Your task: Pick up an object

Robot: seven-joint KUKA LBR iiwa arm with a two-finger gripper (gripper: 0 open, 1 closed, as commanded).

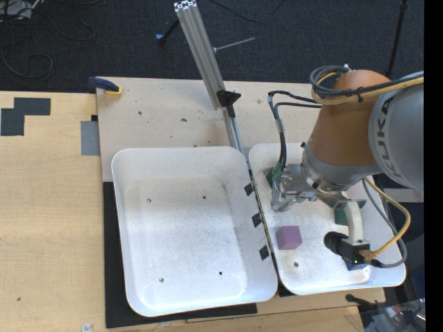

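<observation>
- Dark carpeted floor [104,26] runs along the top, with loose cables [24,9] lying at its left.
- A pale wooden surface [48,206] fills the lower left, marked with grey patches [24,113].
- A slanted aluminium rail [202,54] rises from the speckled board [166,113].

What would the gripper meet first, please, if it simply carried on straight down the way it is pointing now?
Most likely the bare floor of the right bin. The gripper hangs near that bin's left wall, pointing down, and the purple block lies a little nearer the camera, apparently off its line. Depth is hard to judge from this slanted view.

Two white bins, the left bin [138,185] and right bin [387,277], and one purple cube [288,238].
</observation>
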